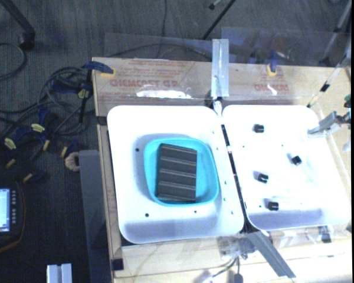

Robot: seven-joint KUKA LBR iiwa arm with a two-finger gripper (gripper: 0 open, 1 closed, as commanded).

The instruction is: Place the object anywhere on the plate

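Two shallow white bins sit side by side on a wooden bench (165, 72), filling the middle of the camera view. The left bin (124, 217) holds one blue plate (207, 175), rounded at the corners and set near the bin's centre. One object (177, 173) lies flat on that plate: a dark grey rectangular block, its top crossed by grooves that split it into several raised bands. Its long side runs roughly from the top to the bottom of the frame, turned slightly off square. The whole block sits inside the plate's rim, with blue showing on all sides.

The right bin (318, 217) holds four small black pieces, well apart from one another: one at upper left (258, 128), one toward the middle right (295, 160), one at centre left (262, 177) and one lower down (273, 205). They are too small to tell what they are.

One pale upright strip (220, 69) stands at the back, where the bins meet. Two clamps grip the bench's far edge, one at the left (103, 69) and one at the right (272, 69). Loose cables (59, 93) sprawl over the dark floor at left, and one small screen (0, 208) glows at the lower left.
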